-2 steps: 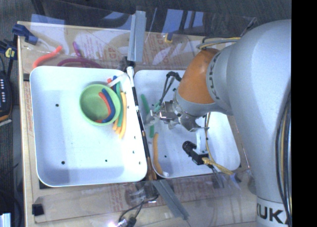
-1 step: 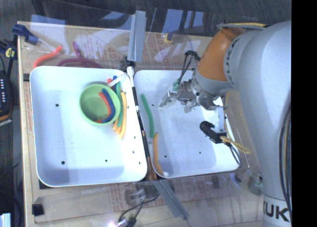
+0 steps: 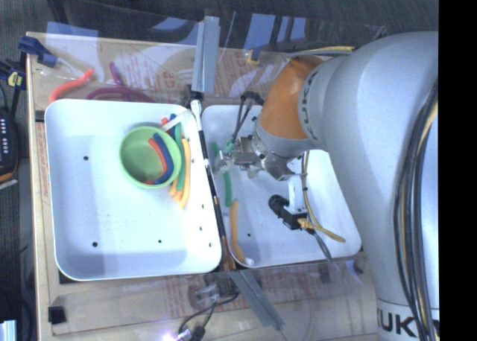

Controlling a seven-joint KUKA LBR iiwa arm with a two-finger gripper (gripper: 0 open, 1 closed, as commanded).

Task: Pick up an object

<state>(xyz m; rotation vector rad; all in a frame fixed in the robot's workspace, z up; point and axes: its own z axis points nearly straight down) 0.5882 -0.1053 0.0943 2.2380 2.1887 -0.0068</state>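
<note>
Gripper (image 3: 226,158) low over the left side of the right bin (image 3: 337,217), nothing seen in its grasp.

Whether the gripper is spread or closed cannot be told from this slanted view – its tip is small and blurs into the metal around it. A green strip (image 3: 229,189) lies in the right bin just below the tip, close enough that contact cannot be ruled in or out. An orange stick (image 3: 233,234) lies further down the same side of the bin, apart from the tip. Across the wall between the bins, to the far side of the tip, the left bin (image 3: 97,220) holds a green bowl (image 3: 140,159) with red and blue curved pieces (image 3: 159,155) inside it – a bundle of yellow and orange sticks (image 3: 184,177) rests against the bowl on the side facing the gripper.
</note>
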